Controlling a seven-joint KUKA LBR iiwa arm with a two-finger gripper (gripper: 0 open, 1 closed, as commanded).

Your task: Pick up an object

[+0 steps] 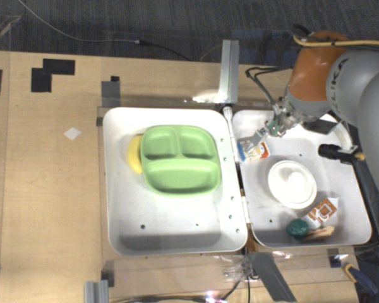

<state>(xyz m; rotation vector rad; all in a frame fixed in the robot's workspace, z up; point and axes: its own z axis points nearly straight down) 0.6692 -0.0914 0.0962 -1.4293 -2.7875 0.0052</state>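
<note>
My fingers (273, 129) hang over the right bin (360, 197) on the wooden counter (44, 188); their spread, I cannot tell.

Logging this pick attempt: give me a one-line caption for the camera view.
Gripper poised over a small packet in the right bin, beside a white bowl; a green divided plate sits in the left bin.

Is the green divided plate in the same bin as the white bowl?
No: the green divided plate lies in the left bin, while the white bowl sits in the right bin.
</note>
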